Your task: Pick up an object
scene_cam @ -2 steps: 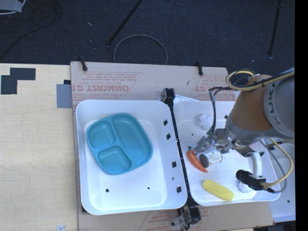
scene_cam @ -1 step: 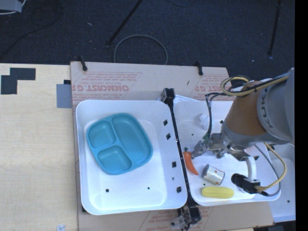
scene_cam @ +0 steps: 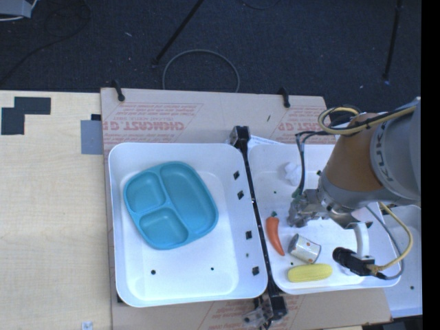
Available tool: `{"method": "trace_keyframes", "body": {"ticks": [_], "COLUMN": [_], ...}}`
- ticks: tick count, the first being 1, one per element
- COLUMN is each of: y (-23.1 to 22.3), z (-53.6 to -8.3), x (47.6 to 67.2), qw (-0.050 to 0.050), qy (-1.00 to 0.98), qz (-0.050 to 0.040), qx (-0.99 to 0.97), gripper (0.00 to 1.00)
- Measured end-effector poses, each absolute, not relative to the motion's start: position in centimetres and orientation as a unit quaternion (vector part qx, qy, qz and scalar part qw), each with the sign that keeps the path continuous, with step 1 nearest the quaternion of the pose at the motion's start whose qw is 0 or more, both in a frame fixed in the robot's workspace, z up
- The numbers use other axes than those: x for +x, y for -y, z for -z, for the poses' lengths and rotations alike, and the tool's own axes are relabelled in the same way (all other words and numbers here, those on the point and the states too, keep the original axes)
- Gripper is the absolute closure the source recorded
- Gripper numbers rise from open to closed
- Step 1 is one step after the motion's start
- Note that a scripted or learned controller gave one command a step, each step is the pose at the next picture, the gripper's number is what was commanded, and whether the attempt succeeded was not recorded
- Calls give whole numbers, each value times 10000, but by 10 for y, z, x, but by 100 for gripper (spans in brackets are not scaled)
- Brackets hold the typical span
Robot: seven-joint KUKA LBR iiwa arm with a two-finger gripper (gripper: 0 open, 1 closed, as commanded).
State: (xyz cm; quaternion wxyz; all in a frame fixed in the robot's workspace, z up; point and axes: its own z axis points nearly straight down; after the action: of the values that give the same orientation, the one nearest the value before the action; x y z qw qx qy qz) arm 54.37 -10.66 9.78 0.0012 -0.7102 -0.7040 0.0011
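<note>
Camera view: gripper [scene_cam: 300, 214] low in right bin [scene_cam: 385, 284] beside carrot [scene_cam: 274, 234] (approach step; grip state: cannot tell). Next: centre over carrot, descend.

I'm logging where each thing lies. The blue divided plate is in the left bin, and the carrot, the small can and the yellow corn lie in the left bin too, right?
Not quite. The camera view shows the blue divided plate in the left bin, but the carrot, the small can and the yellow corn lie in the right bin.

Red print on the cardboard sheet [scene_cam: 206, 115] under the bins appears upside down, not clearly legible.
</note>
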Motion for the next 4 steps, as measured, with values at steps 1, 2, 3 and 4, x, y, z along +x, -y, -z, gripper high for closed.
{"method": "trace_keyframes", "body": {"ticks": [1,2,3,4], "y": [106,101,103,59], "z": [-161,-222,-267,-255], "x": [544,548,549,568], "qw": [-6,-11,-10,9], "qy": [7075,7073,7072,7080], "qz": [7,10,8,-6], "qx": [-7067,-7069,-7070,-7062], "gripper": [100,100,100,100]}}
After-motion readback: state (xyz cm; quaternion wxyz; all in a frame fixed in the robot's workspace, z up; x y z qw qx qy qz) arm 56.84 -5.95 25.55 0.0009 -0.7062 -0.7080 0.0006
